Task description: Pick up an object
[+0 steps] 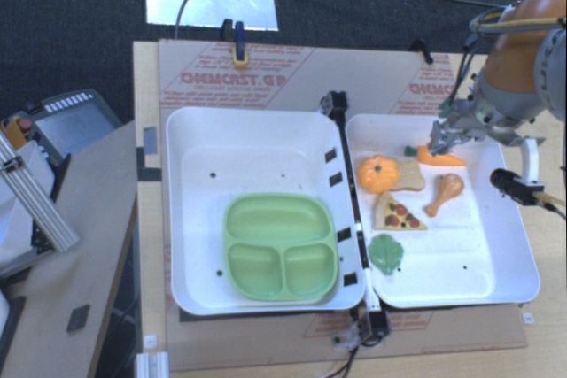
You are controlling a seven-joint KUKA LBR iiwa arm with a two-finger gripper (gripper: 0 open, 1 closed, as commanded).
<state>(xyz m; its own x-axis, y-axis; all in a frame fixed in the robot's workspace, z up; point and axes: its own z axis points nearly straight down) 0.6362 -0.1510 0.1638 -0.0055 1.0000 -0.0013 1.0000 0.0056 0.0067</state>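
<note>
Right bin: my gripper hangs low at the far side, directly over the near end of the carrot. Whether it is spread or pressed together cannot be told from this slant, and nothing shows the carrot caught in it, so I count no hold yet.

The carrot, my likeliest object, lies flat on the bin floor near the far wall, long axis running left to right, with a small green tip toward the bread. It looks like hollow toy plastic: light, stiff, smooth and probably slippery, tapering toward one end. I judge the thicker middle the best place to close on, across the short axis, since a pinch on the taper may squirt it sideways.

Close neighbours: the bread lies just beside the carrot, partly under the pumpkin; the drumstick lies near, toward the viewer; the pizza and a green leaf lie nearer still. Crowding on the bread side is the main risk of a snag.

Left bin: a green tray, well apart from my work.
</note>
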